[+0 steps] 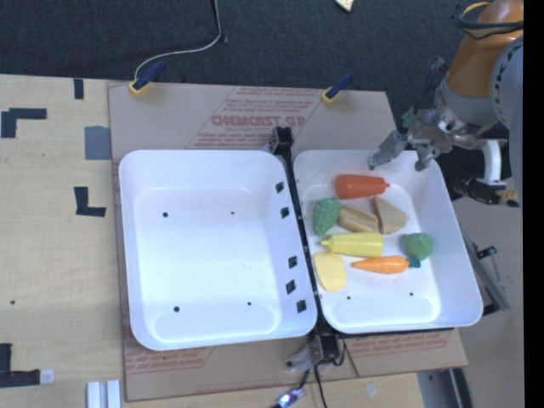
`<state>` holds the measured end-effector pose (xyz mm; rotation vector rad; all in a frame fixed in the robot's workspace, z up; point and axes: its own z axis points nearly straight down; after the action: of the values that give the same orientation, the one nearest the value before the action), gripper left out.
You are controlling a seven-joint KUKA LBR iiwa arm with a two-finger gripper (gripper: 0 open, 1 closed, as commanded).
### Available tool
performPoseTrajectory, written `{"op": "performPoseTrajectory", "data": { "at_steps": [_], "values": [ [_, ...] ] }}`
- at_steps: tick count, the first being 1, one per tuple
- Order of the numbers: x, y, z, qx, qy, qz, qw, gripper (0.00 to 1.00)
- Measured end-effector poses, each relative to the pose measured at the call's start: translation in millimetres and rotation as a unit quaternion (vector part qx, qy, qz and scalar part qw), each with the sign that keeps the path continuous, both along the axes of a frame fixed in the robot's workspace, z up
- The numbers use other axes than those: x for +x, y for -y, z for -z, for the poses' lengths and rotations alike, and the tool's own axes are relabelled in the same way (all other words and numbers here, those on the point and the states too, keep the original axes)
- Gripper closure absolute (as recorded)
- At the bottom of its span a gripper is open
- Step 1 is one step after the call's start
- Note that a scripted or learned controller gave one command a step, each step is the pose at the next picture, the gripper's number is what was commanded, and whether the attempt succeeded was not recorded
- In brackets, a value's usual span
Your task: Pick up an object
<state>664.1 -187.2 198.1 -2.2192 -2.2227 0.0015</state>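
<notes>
The right bin holds several toy foods: a red pepper, a green broccoli piece, two tan bread pieces, a yellow corn cob, a small green piece, an orange carrot and a pale yellow piece. My gripper hangs over the bin's far right rim, above and to the right of the red pepper, its fingers spread open with nothing between them.
The left bin lies beside the right one, joined by a black clip strip. Both rest on a cardboard sheet with yellow and blue clamps at its far edge. A white cable runs across the dark floor behind.
</notes>
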Motion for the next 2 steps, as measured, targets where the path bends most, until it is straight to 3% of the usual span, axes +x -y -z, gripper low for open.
{"op": "performPoseTrajectory", "data": {
  "at_steps": [1,2],
  "values": [
    [0.4,-0.4,-10.2,-0.0004,0.0,-0.001,1.0,1.0],
    [6.6,-47.0,-118.3,-0.0005,0.007,-0.003,1.0,1.0]
  ]
}}
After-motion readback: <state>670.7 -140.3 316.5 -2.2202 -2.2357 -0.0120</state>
